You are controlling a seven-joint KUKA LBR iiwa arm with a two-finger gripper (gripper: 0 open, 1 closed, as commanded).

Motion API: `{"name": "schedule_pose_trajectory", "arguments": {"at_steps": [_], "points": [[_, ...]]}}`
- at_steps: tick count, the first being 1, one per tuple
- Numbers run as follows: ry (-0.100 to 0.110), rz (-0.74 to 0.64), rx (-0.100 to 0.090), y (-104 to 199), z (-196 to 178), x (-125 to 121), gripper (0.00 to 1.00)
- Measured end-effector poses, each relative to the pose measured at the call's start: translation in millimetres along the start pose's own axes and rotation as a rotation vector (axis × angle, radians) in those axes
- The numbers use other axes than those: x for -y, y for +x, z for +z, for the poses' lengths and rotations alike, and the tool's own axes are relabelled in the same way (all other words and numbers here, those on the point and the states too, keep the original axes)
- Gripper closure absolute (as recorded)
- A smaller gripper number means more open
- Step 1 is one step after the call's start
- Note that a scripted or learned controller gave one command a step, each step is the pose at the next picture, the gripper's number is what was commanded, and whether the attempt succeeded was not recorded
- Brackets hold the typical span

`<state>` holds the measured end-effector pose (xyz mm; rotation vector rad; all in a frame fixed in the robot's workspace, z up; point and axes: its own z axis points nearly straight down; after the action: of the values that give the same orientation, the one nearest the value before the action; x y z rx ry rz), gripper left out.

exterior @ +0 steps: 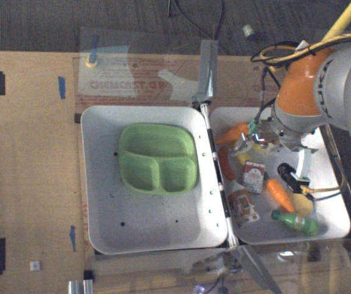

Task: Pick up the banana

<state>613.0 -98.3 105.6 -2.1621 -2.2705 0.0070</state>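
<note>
The banana shows as a small yellow patch in the right bin, mostly hidden under the arm's wrist. My gripper is down in the upper left part of that bin, right above the banana and beside an orange carrot. I cannot make out whether anything sits in the gripper. The grey arm with its orange band reaches in from the upper right.
Crowded around the banana in the right bin are a small red-and-white carton, a brown box, a second carrot, a green bottle and a tan round item. The left bin holds a green divided plate.
</note>
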Motion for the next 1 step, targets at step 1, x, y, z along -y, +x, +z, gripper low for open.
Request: {"name": "schedule_pose_trajectory", "arguments": {"at_steps": [1], "points": [[-0.013, 0.002, 0.002, -26.8, 18.6, -14.9, 0.00]]}}
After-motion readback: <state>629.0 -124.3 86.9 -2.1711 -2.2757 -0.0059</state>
